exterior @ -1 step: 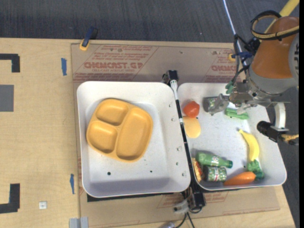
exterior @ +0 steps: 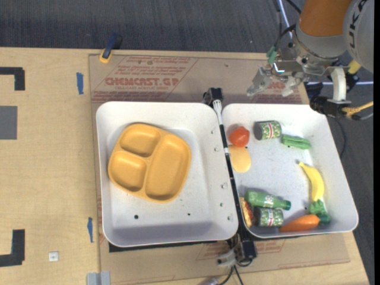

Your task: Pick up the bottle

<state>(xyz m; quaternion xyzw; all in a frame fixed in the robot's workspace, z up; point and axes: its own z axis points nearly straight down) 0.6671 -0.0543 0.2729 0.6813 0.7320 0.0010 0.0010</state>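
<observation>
At the near end of the right bin, the green bottle lay on its side, long axis running left to right with a slight downward tilt toward the right, where its narrower neck pointed. It was dark green, with a lighter band around the body. Just nearer than it sat a green can with a red label, touching or almost touching, and an orange carrot lay to the right. A yellow banana stood between the bottle and the bin's right wall. Farther back lay a second can, a red tomato and a green pepper. Beyond the far rim, over the counter, the gripper hung with its fingers spread apart, gripping nothing. The bottle lay well apart from it, nearly straight toward the near edge, so I judged a long reach inward and down was needed
</observation>
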